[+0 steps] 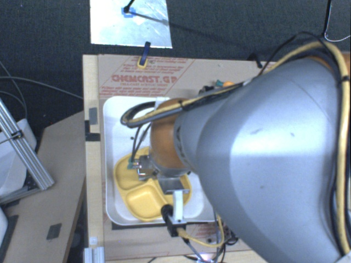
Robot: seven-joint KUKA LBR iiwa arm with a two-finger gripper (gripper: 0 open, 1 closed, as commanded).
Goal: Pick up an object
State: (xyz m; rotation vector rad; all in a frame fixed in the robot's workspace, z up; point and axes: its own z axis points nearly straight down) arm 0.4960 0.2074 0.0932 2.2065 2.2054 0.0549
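Jaws first: whether they stand open or closed I cannot tell, since the wrist, seen from above, covers them. The grey arm (263,147) fills the near right of the view, and its orange band (164,138) sits over the white bin (112,119).

Below the wrist, in the bin's near end, lies a yellow divided dish (134,201), the only thing in reach that I can make out, and so the likely target. A small greenish bit (131,163) at its far rim is too blurred to name.

To lift the dish well, I judge the jaws should straddle a raised rim or the ridge between compartments, not press on a flat floor, and close squarely before rising, because a shallow smooth dish may slip or tip.

Much of the dish's right side is under the wrist, and whatever lies further right is covered by the arm.

Beyond the bin, a cardboard sheet (148,73) with red lettering lies on the worktop (90,81), and past it a silvery foil sheet (131,15).
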